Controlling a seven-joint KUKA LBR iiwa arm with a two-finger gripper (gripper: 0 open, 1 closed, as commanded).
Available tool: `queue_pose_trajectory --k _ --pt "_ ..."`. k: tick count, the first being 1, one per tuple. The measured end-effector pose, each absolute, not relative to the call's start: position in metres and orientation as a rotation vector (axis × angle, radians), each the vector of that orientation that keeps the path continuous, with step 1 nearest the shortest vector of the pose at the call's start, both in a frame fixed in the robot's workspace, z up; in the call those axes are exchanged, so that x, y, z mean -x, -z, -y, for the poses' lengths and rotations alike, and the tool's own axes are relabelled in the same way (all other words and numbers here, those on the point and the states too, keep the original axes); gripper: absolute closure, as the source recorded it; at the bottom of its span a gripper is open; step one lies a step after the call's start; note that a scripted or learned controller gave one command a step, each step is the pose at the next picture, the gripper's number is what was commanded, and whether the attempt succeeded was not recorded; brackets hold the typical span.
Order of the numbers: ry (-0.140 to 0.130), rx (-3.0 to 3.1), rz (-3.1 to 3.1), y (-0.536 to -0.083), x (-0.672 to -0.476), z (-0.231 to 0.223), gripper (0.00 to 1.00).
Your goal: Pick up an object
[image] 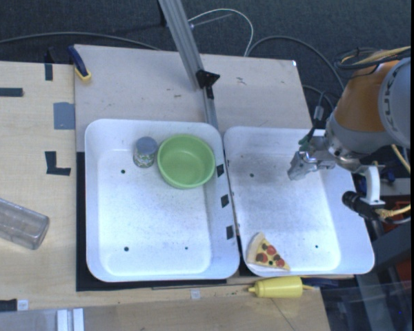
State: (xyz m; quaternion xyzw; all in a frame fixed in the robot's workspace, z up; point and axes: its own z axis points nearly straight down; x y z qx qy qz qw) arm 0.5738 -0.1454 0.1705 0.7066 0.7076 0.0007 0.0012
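Observation:
A pizza slice toy lies at the front left corner of the right bin. The left bin holds a green bowl and, touching its left side, a small grey can. My gripper hangs over the back right part of the right bin, pointing left and down, well away from the pizza slice. Nothing shows between its fingers.
A yellow mustard bottle lies on the bench just in front of the right bin. A clear plastic tube rests at the far left. A grey metal pole slants over the back of the bench.

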Motion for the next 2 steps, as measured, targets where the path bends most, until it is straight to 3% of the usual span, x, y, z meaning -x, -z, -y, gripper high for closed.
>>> queue_pose_trajectory --k 2 --pt "-0.003 -2.218 -2.22 -0.261 -0.562 0.148 1.0"
